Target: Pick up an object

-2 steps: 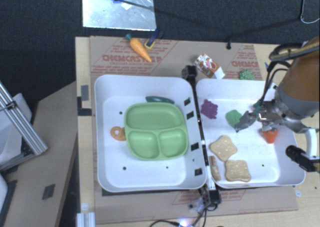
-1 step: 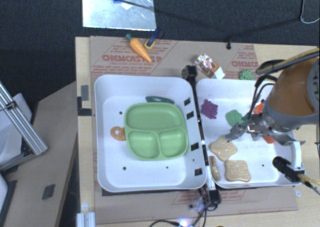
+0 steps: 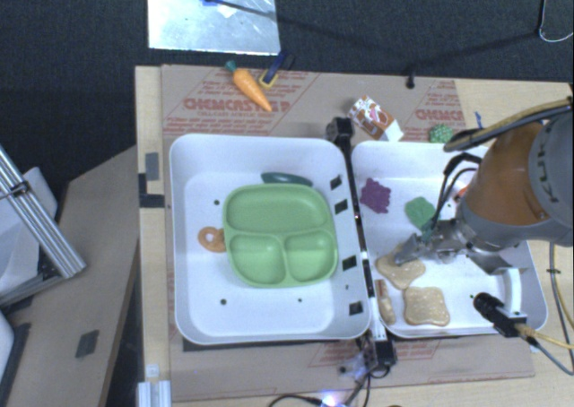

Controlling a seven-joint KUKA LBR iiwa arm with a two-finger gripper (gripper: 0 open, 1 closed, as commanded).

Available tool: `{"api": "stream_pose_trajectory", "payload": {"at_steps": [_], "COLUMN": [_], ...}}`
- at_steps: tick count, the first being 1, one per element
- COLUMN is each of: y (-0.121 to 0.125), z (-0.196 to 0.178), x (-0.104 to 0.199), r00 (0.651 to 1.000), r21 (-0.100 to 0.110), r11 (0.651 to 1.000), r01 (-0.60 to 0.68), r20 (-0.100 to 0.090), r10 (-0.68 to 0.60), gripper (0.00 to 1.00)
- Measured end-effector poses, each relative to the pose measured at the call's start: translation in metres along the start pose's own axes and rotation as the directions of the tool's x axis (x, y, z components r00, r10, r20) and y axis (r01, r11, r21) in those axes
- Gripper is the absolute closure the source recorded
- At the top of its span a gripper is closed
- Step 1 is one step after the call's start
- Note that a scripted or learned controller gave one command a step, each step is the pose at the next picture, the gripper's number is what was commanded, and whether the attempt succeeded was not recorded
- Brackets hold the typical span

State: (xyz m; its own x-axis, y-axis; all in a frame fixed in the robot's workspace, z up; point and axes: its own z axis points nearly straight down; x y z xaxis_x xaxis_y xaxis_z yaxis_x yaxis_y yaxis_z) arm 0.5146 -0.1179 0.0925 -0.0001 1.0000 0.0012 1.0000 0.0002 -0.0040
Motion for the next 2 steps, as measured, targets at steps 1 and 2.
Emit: {"api": "stream_pose_trajectory", "payload": {"at_steps": [1, 2], "y": [0.002, 0.004], "z": [0.006, -0.006], "x": [0.000, 0.000], "r00": [1.000, 1.000], "r21": [-0.006, -0.015], "r11": [1.000, 1.000], "r01": [0.001, 0.003], "r20": [0.000, 0.001], "r10": [-0.001, -0.003], "gripper": [0.00, 1.00]}}
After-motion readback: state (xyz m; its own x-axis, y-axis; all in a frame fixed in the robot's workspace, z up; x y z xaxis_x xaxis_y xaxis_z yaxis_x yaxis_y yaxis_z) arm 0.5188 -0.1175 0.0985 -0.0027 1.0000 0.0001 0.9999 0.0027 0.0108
